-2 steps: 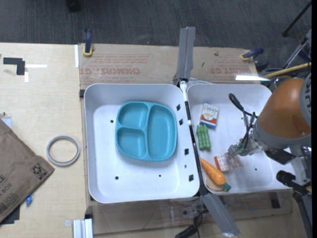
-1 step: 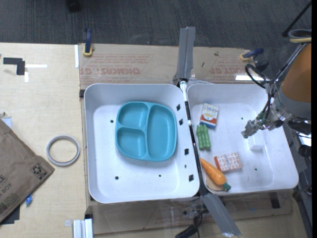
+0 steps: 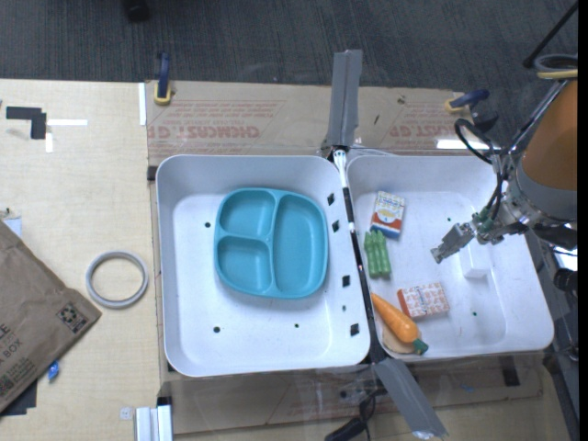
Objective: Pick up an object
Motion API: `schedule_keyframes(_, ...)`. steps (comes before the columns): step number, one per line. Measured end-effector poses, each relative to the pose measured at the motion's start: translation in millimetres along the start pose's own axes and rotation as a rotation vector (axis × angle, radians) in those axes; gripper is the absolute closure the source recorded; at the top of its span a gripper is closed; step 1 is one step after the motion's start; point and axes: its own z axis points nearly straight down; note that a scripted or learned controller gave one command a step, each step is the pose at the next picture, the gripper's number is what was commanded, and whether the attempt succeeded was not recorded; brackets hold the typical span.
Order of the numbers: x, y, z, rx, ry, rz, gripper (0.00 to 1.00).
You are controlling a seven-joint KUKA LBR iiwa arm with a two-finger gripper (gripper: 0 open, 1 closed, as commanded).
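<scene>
1. Cardboard [image 3: 276, 118] behind the bins bears reddish print, upside down and unreadable.
2. The right bin [image 3: 514, 333] holds a smooth orange carrot [image 3: 397, 320], a knobbly green piece [image 3: 378, 254] and two printed boxes [image 3: 389, 215] (lettering too small).
3. The gripper [image 3: 453, 243] hangs above that bin, arm slanting in from the right; I cannot tell how its jaws stand.

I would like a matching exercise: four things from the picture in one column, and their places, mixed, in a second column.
Things:
1. blue divided plate
2. carrot
3. roll of tape
4. pincer

Places:
A. on the bench, left of both bins
B. above the right bin, near its right side
C. in the left bin
D. in the right bin, near its front left corner

Pairs: 1-C, 2-D, 3-A, 4-B
</scene>
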Motion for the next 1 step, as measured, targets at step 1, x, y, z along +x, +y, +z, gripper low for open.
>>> schedule_keyframes(1,13.4,-34.6,79.4,0.001,0.002,0.06,0.0)
